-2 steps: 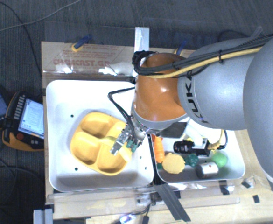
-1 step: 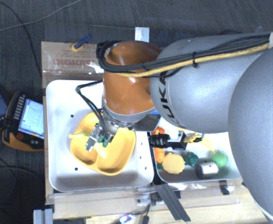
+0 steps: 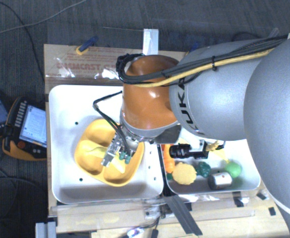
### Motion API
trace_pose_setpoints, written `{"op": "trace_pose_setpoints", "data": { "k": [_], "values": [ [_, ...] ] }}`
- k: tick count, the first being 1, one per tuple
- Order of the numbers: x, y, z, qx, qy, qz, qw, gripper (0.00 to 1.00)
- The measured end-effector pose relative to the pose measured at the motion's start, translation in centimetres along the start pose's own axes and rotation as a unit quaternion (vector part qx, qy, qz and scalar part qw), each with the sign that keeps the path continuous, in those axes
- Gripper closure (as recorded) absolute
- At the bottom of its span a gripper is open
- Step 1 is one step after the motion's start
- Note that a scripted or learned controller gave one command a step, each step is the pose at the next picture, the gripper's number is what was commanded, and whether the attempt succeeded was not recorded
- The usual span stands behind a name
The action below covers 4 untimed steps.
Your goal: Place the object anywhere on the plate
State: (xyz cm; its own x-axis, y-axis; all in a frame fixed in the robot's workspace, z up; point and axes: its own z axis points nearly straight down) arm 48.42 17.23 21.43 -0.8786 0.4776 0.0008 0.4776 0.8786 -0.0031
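So here's my view from the remote seat. The claw (image 3: 116, 152) sits low over the yellow plate (image 3: 92, 150) in the left bin (image 3: 65, 113), roughly dead center of the plate's divided sections. Can't tell if it's clenched or released, the wrist blocks too much, and I don't see anything clearly gripped in it. There's a small green bit (image 3: 124, 157) right at the claw tip, at about 4 o'clock from it, but I can't tell if that's the object or part of the tool.

The loose stuff is all in the right bin (image 3: 254, 182): a yellow ball (image 3: 184, 173), a dark green piece (image 3: 203, 170), a green ball (image 3: 234, 170), a grey block (image 3: 219, 180). From the claw those lie at 3 to 4 o'clock, across the bin wall.

My guess: either it's at the drop point now, or it came over with nothing.
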Motion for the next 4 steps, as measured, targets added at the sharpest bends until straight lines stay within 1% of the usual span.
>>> {"op": "trace_pose_setpoints", "data": {
  "k": [1, 2, 3, 4],
  "values": [
    [1.4, 2.3, 6.5, 0.0, 0.001, -0.021, 0.9998, 1.0],
    [1.1, 2.9, 12.2, -0.01, -0.002, 0.075, 0.9971, 1.0],
    [-1.2, -1.6, 9.7, -0.006, -0.004, 0.025, 0.9997, 1.0],
    [2.5, 4.3, 3.2, -0.001, 0.001, -0.046, 0.9989, 1.0]
  ]
}}
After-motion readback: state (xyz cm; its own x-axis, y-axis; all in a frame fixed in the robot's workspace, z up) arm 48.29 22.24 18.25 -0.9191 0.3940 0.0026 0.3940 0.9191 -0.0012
